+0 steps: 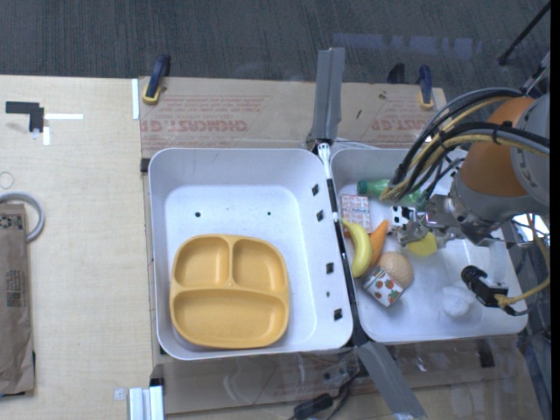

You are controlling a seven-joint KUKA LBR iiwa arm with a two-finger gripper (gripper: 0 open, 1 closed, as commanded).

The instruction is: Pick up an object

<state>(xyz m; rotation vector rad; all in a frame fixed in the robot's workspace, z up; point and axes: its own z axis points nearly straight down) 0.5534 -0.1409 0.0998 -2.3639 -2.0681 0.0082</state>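
Progress is hard to credit so far: nothing shows between the gripper's fingers, and every object I can make out lies on a bin floor.

Far to the gripper's [418, 227] left, on the light wooden table [79, 234], lies a brown paper bag [15, 296]. Nearer, though well apart from the gripper, the left white plastic bin [166, 234] holds a yellow three-compartment plastic plate [231, 289], lying flat and untouched.

In the right white plastic bin [429, 322], the candidates cluster just to the gripper's left. A yellow banana [357, 245] curves beside an orange carrot-shaped piece [378, 236]. Above them sits a small pink-and-white printed packet [354, 207], and a green toy [376, 186] sits near the bin's far wall. Below the banana are a round tan ball-like item [396, 268] and a small red-and-white printed box [383, 289]. A yellow rounded object [422, 245] sits right at the gripper, just under it, possibly touching; that looks like the likeliest target.

The gripper is low in the right bin, below the grey and orange arm [499, 169], but cables and the wrist hide its fingers, so whether it is spread or clamped I cannot tell. As I judge it, the grasp and the lift are both yet to be shown.
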